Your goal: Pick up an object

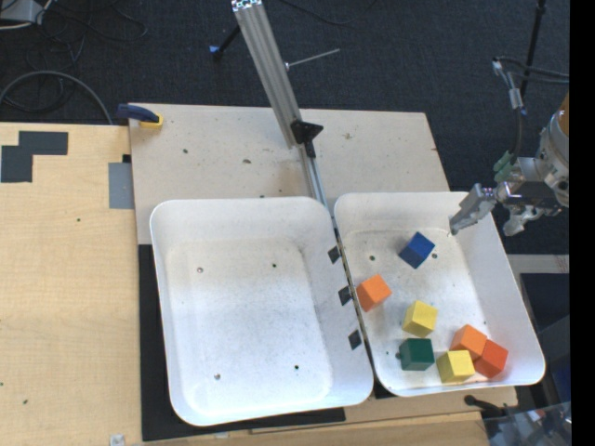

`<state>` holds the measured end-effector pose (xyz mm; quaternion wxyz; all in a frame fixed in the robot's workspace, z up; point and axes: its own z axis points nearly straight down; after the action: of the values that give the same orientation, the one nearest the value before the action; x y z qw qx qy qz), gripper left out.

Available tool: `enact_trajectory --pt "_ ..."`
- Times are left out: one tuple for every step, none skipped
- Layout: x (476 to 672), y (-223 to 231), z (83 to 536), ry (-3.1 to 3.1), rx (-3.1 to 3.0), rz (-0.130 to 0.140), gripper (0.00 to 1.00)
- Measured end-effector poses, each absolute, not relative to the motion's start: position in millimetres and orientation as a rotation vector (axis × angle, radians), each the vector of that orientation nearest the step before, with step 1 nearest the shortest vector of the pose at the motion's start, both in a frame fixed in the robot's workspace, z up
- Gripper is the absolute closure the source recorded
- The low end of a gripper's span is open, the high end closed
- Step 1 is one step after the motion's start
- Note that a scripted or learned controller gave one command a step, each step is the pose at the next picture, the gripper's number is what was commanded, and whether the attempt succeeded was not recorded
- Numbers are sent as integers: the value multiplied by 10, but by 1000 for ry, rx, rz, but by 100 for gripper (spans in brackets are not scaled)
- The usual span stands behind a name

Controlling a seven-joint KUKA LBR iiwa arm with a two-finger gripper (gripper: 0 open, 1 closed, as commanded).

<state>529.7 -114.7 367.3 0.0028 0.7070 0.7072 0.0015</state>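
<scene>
Along the right bin (516, 295), seven cubes lie loose on the white floor: two yellow, three orange or orange-red, one blue, one green. Left bin (177, 249) holds no cubes, just dark specks on its floor.

Blue cube (417, 249): nearest the far edge of the right bin, tilted on the floor, apart from all others. Orange cube (374, 292) sits by the left wall, near the divider between bins. Yellow cube (420, 318) is mid-floor, with the green cube (416, 353) just beside it toward the near edge. Second yellow cube (456, 366) rests at the near right corner, touching an orange pair: one orange cube (470, 339) behind it and an orange-red cube (493, 358) to its right, against the wall.

Gripper (462, 219) hangs over the far right rim of the right bin, above and to the right of the blue cube. Nothing is seen between its fingers; whether they stand wide or narrow cannot be told at this angle.

A slanted aluminium rail (274, 72) runs from the bench's far edge down to the bins' junction. A blue-and-yellow clamp (139, 115) sits at the bench's far left corner.
</scene>
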Motion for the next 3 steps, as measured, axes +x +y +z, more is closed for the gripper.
enact_trajectory --pt "4990 -340 3352 2234 2219 -5 0" --pt "5464 -933 4775 2215 2219 5 0" --pt "6431 -534 5418 2225 2213 3 0"
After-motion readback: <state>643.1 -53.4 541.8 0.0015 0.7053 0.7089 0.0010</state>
